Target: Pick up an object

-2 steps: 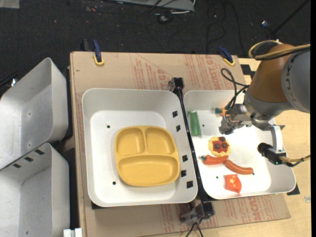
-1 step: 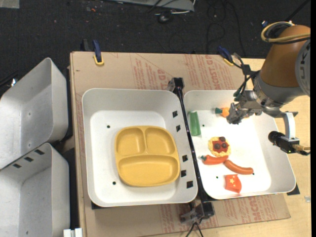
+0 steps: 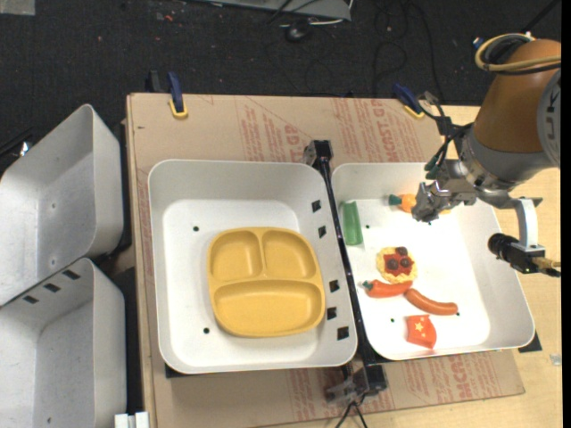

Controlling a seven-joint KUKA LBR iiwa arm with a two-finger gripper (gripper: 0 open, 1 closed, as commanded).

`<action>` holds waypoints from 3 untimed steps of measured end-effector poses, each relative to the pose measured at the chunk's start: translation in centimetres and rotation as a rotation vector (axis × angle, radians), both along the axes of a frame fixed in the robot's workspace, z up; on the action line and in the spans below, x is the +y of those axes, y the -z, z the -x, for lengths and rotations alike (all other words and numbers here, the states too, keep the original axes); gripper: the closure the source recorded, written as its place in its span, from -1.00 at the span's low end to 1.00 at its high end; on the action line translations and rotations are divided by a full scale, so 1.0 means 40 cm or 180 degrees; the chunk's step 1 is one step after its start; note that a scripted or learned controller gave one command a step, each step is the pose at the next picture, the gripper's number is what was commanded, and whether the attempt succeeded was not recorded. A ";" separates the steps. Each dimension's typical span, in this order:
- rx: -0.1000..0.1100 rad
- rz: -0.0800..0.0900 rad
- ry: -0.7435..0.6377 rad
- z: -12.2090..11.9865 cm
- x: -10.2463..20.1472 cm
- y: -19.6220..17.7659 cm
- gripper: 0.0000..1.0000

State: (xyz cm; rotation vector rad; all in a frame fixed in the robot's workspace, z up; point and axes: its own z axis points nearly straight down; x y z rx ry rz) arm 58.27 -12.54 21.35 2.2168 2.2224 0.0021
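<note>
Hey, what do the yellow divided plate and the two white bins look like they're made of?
The yellow plate looks like molded plastic with a matte to satin finish: uniform color, rounded corners, softly raised dividers, no hard glints. The left bin and right bin also look like plastic, smooth and slightly glossy, with rounded molded rims and sloped walls. Thin painted metal can't be ruled out.

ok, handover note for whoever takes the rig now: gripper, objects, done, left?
Gripper: low over the right bin's far side, by the small orange piece; finger state can't be read, no grasp visible.
Right bin: green block, mini pizza, chili, sausage, red piece.
Left bin: yellow tray.
Done: nothing lifted.
Left: grasp and lift one.
</note>
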 end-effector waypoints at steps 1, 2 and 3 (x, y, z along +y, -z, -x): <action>0.0003 -0.0007 -0.0019 -0.029 0.149 -0.009 1.00; 0.0015 -0.0006 -0.0014 -0.010 0.295 -0.004 1.00; 0.0004 -0.0008 -0.0018 0.000 0.426 -0.037 1.00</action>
